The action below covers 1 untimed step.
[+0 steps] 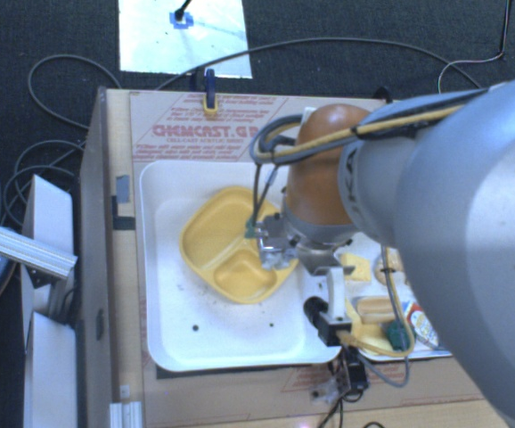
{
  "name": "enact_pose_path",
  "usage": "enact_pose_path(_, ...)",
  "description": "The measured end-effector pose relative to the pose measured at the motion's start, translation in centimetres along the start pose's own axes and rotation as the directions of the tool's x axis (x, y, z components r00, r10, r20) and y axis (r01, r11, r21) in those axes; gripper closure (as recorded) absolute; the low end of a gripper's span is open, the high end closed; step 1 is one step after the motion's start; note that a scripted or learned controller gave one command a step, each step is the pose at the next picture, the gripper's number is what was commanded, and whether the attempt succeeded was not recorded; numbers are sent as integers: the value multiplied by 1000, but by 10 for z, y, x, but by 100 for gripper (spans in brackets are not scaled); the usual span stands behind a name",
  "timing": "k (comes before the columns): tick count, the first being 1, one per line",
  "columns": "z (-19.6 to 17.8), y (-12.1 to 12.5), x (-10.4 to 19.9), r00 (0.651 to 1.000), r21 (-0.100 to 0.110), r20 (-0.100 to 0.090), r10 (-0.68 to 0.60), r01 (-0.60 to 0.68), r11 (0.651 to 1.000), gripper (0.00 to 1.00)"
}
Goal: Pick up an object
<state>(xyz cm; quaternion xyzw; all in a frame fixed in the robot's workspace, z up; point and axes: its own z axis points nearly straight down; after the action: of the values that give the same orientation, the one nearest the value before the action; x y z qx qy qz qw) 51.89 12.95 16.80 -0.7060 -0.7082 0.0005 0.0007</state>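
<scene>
Yellow tray [215, 237] lies in a white bin [179, 335] on the bench [195, 119], dark carpet [44, 25] around; the claw [275, 253], state unclear.

The yellow moulded plastic tray with two compartments [226, 252] takes up the middle of the left shallow white bin [155, 239]. Bare bin floor lies open to the left of the tray and below it. The grey arm with the orange band [329, 176] overhangs the tray's right edge and blocks that side.

Robotics lab: grey arm [453, 194], white bin [151, 257], cables [510, 7]
</scene>
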Motion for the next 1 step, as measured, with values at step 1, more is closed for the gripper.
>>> enact_pose_path(1,-60,19,-52,1000,-4,0,1,-1,1000,100)
